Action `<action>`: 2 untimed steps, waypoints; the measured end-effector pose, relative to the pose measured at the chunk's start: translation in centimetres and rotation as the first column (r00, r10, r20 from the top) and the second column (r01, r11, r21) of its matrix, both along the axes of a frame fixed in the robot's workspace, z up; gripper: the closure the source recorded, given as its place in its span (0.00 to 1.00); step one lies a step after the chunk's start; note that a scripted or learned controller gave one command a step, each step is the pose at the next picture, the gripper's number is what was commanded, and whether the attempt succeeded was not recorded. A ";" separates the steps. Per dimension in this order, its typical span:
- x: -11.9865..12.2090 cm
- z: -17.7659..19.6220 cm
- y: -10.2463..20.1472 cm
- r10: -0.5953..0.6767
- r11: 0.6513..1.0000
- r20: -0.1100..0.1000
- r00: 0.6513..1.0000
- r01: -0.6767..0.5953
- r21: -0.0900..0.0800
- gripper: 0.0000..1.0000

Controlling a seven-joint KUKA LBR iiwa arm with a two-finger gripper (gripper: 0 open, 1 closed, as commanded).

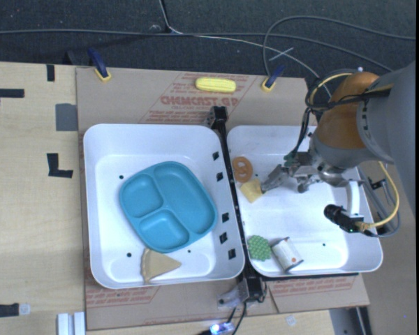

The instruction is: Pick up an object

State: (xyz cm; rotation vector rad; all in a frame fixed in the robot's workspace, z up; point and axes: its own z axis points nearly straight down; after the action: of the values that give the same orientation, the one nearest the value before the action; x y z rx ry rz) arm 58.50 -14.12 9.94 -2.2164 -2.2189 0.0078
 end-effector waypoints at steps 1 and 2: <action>0.1 1.4 0.1 0.002 1.000 0.004 1.000 -0.002 0.000 1.00; 0.2 5.6 0.3 0.000 1.000 0.010 1.000 0.000 0.000 1.00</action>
State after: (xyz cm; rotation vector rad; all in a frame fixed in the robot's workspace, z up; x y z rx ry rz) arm 58.74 -13.79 15.53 -2.2212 -2.2246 -0.0032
